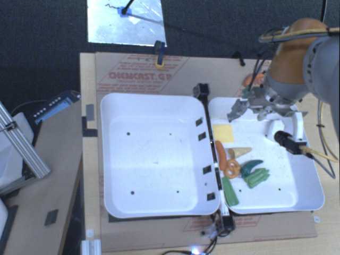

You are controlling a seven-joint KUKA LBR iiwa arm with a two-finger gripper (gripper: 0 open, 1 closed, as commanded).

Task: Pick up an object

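Note:
The right white bin [311, 193] holds several small objects along its left side. A flat yellow square [223, 133] lies nearest the back, with a tan cone [240, 152] and a thin orange stick [219, 150] just in front of it. Further forward lie an orange piece with loops [230, 167], a dark teal piece [252, 165], a bright green piece [256, 177] and a long green piece [230, 191]. My gripper [259, 112] hangs over the back of this bin, behind and to the right of the yellow square, touching none of the objects.
The left white bin [154, 153] stands beside the right one, with a black divider with clips [210, 142] between them. An orange object [254, 79] sits behind the right bin. A black and white part [289, 137] and cables hang by the wrist.

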